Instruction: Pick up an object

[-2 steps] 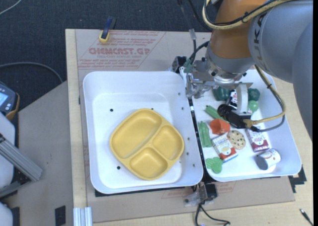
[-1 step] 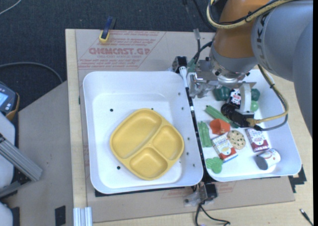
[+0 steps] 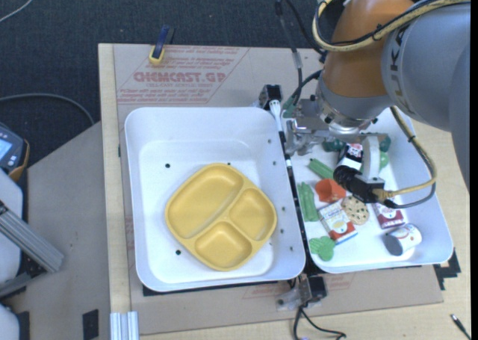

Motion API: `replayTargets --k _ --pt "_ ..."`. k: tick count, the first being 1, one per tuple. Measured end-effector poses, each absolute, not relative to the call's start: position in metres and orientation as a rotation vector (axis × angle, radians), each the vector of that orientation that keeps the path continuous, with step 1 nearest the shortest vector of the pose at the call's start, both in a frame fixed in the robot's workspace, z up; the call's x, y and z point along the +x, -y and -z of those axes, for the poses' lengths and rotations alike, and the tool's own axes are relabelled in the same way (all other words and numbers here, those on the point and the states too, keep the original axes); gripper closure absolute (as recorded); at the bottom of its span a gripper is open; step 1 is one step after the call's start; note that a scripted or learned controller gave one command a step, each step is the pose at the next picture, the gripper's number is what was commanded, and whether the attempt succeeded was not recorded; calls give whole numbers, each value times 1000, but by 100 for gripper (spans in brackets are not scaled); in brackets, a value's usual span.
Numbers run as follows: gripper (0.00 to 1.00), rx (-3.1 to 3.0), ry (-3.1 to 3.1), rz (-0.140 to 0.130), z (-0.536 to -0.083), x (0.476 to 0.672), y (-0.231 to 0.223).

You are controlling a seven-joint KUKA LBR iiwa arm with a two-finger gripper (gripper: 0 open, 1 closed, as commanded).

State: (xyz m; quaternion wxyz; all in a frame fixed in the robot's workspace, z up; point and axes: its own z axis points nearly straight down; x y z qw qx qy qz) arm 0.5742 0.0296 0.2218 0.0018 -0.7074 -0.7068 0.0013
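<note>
The right bin point(image 3: 437, 219) holds several small objects. Among them are a green piece point(image 3: 322, 167), an orange-red piece point(image 3: 327, 190), a black bottle with a white label point(image 3: 350, 163), a cookie point(image 3: 357, 211) and a snack packet point(image 3: 337, 221). A long green strip point(image 3: 307, 201) lies along the bin's left wall. My gripper point(image 3: 332, 139) hangs low over the bin's far left part, just above the green piece and the bottle. The grey wrist and orange band point(image 3: 362, 28) hide much of it. I see nothing held in it.
The left bin point(image 3: 149, 137) holds a yellow divided plate point(image 3: 221, 215). A red-and-white carton point(image 3: 390, 218) and a grey-white object point(image 3: 403, 240) sit at the right bin's near right. A green shape point(image 3: 322, 247) lies at its front. Cables point(image 3: 407, 193) loop over the right bin.
</note>
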Motion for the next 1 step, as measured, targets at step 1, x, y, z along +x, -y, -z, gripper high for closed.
replayTargets --k 1 --pt "100 -2220 2219 -4 -217 577 -27"
